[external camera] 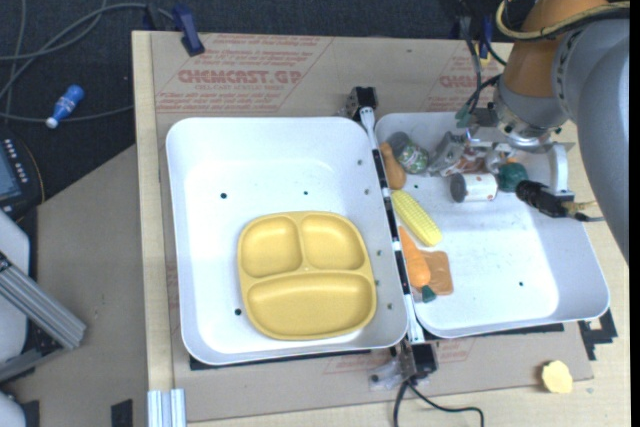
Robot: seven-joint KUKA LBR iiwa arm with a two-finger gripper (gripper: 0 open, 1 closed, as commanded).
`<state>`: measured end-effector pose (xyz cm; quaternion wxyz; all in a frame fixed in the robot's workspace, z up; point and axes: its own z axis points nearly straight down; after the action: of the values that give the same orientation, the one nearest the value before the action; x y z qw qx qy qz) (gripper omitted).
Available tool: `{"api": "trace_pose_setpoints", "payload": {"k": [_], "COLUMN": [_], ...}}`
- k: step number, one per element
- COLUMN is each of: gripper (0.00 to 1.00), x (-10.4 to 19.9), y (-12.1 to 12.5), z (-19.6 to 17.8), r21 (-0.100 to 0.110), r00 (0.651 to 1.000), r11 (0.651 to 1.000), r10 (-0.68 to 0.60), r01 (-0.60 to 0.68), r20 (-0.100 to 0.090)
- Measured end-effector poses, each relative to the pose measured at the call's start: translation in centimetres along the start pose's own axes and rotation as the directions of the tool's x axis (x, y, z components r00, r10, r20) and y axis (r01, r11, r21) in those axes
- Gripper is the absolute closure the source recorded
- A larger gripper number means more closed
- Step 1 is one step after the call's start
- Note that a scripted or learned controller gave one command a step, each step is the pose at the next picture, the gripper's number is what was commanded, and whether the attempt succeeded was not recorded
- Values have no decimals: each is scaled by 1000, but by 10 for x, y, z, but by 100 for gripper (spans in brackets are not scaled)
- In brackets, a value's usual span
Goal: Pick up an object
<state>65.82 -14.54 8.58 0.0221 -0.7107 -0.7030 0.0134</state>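
My gripper [452, 158] hangs low over the back of the right bin [520, 285], below the grey arm with its orange band. A white cylinder with a dark end [476, 186] lies just under and right of it, with a teal piece [512, 175] beside that. Left of the gripper sit a round green-grey object [412, 156] and an orange-brown piece [393, 171] against the divider. A yellow corn cob [415, 218] lies further forward, then an orange slab [432, 271] with a small dark green bit [428, 293]. Nothing visibly sits in the gripper.
The left bin [200, 165] holds a yellow divided plate [305, 273]. A small yellow lump [556, 376] lies on the bench at the front right. A blue clamp [186, 30] grips the board's back left edge.
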Motion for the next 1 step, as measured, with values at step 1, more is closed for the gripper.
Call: {"api": "trace_pose_setpoints", "payload": {"k": [1], "gripper": [0], "x": [-19], "y": [-13], "z": [2], "r21": [-32], "r00": [1000], "r11": [999], "r10": [-7], "r01": [7], "r20": [5]}}
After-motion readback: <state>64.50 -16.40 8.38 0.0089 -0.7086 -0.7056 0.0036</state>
